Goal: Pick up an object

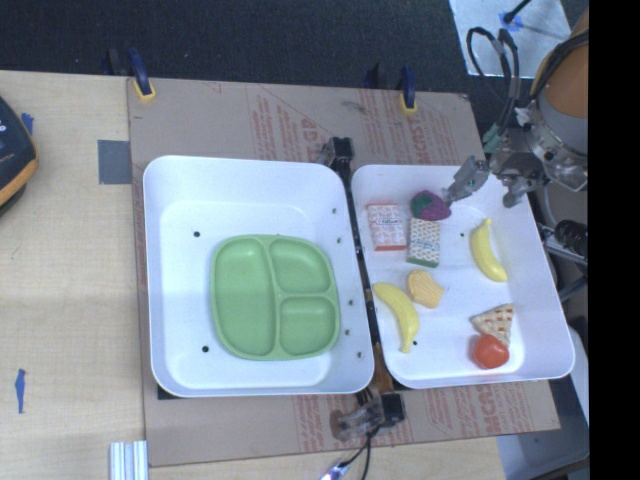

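Observation:
The right bin (540, 268) holds several toy foods: a purple and green piece (432, 206), a pink carton (386, 226), a green and white box (424, 242), two yellow bananas (488, 251) (398, 313), a small yellow piece (426, 288), a pizza slice (494, 321) and a red tomato (489, 352). My gripper (492, 186) hovers over the bin's far right corner, just right of the purple piece. Its fingers (468, 179) are spread open with nothing between them.
The left bin (170, 268) holds a green divided plate (274, 295). Both bins rest on a cardboard sheet (250, 118) held by blue clamps (142, 73) at its far edge. A dark device (12, 153) lies at the bench's left edge.

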